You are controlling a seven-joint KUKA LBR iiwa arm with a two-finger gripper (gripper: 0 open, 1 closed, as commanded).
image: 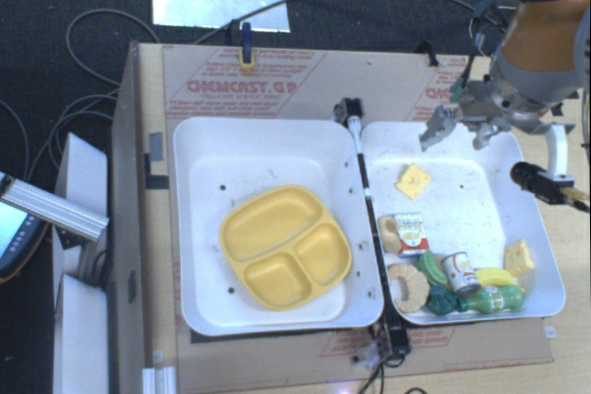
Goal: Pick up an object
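The left bin [199, 198] holds a yellow divided tray [284, 244], while the right bin [531, 240] carries a heap of toy food [452, 272] along its near edge and a yellow cheese wedge [413, 181] farther back. The gripper [459, 131] hangs over the right bin's far rim, its two fingers apart and holding nothing.

The bench [277, 74], topped by a brown board printed with red lettering, is seen to carry two shallow white bins set side by side and touching along a central black divider. The left bin [208, 161] and the right bin [471, 189] are both seated flat on the board. A yellow-and-blue clamp [246, 46] is fixed at the board's far edge.
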